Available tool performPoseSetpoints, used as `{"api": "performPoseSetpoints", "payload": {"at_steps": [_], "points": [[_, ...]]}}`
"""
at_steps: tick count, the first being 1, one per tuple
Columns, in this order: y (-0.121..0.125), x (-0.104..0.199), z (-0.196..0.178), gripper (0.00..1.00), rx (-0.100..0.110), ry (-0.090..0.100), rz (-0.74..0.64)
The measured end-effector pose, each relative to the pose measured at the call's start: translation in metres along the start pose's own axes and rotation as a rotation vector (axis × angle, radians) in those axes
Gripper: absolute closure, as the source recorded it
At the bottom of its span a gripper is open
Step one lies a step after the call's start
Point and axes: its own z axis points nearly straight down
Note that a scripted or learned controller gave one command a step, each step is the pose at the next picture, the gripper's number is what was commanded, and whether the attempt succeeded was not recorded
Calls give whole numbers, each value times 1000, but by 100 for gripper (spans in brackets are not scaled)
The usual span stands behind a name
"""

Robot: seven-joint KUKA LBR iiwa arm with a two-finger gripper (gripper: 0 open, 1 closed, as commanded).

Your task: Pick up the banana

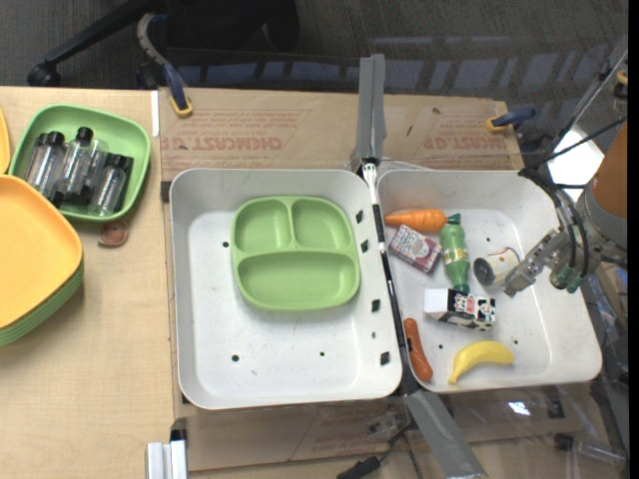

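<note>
The yellow banana (481, 358) lies on the floor of the right bin (559, 352), near its front wall. My gripper (527, 271) hangs over the right side of that bin, above and to the right of the banana and well apart from it. It is open, with nothing between its fingers. A small white cup (496, 264) lies on its side just left of the fingertips.
The right bin also holds a carrot (415, 220), a pink packet (414, 247), a green bottle (454, 251), a cow-print box (463, 307) and a red pepper (417, 349). A green divided plate (296, 252) sits in the left bin (200, 357).
</note>
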Motion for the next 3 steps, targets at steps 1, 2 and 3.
{"api": "performPoseSetpoints", "payload": {"at_steps": [1, 2, 3], "points": [[-31, -32, -25, 100, -1, -2, -23], [-66, -68, -23, 100, 0, -2, -44], [-38, -80, 11, 100, 2, 1, 411]]}}
